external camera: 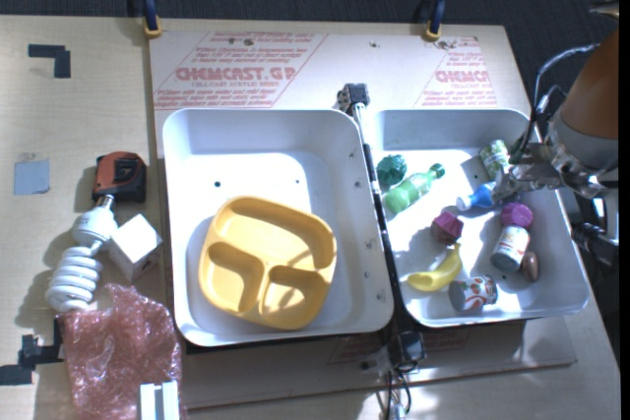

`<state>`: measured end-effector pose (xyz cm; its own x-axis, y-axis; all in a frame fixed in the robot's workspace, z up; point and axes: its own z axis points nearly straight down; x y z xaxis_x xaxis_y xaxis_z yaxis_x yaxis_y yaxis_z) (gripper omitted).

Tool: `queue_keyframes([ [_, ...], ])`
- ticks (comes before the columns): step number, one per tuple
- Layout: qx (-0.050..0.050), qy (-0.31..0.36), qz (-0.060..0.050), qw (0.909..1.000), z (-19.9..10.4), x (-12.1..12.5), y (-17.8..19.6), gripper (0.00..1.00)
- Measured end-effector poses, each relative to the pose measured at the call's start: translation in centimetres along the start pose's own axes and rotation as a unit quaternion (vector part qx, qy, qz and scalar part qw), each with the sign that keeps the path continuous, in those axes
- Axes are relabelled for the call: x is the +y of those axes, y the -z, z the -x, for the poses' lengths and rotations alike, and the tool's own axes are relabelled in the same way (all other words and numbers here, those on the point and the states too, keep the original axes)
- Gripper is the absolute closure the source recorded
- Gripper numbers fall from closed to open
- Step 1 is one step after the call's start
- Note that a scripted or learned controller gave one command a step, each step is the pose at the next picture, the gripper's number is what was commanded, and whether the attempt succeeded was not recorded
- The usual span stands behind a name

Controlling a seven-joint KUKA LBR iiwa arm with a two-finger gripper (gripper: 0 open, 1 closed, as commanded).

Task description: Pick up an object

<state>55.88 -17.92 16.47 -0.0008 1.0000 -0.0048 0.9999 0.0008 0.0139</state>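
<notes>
We see a yellow divided tray point(266, 261) in the white left bin point(187, 148); in the white right bin point(418, 128), a green bottle point(411, 190), yellow banana point(438, 273), and purple block point(448, 227).

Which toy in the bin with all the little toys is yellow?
The banana, lying near the front of the right bin. It is the one yellow, curved toy there; the bottle beside it is green and the small block is purple.
</notes>
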Motion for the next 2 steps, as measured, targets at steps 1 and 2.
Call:
queue_keyframes([
  [1, -0.001, 0.001, 0.001, 1.0000, 0.1, 0.1, 1.0, 1.00],
  [2, 0.002, 0.001, -0.007, 1.0000, -5.3, 7.5, 4.8, 1.00],
])
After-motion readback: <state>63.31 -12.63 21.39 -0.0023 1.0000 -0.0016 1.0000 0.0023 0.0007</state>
